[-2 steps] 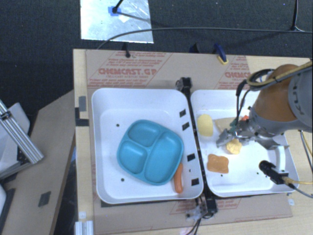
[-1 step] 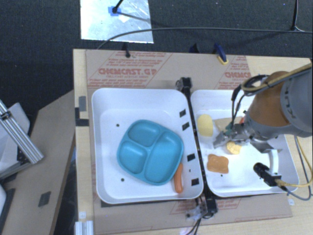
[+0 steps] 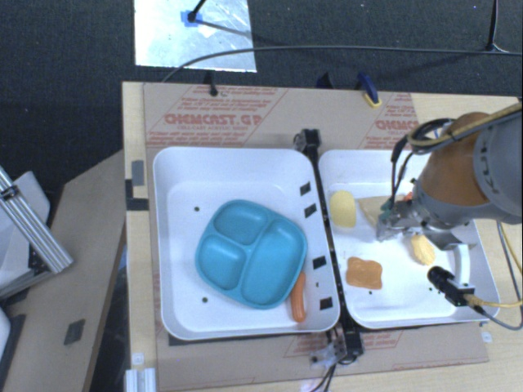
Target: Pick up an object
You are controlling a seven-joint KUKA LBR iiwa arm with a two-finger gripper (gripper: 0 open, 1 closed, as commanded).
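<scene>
The right bin [image 3: 372, 313] holds a pale yellow rounded piece [image 3: 343, 209] near its left wall, an orange chunk [image 3: 364, 273] toward the front, and a small yellow piece [image 3: 422, 249] beside the arm. My gripper [image 3: 391, 223] reaches down into the right bin between the pale yellow piece and the small yellow piece, over a tan flat item [image 3: 374, 208]. The wrist hides the fingertips. In the left bin [image 3: 184, 188] lie a blue divided plate [image 3: 251, 253] and an orange sausage-like piece [image 3: 298, 297] at the plate's front right.
A black divider with clips [image 3: 320, 219] runs between the bins. Cables [image 3: 458, 292] trail from the arm over the right bin's front right corner. Cardboard [image 3: 245, 113] lies under both bins, and a foil sheet [image 3: 194, 23] lies on the floor behind.
</scene>
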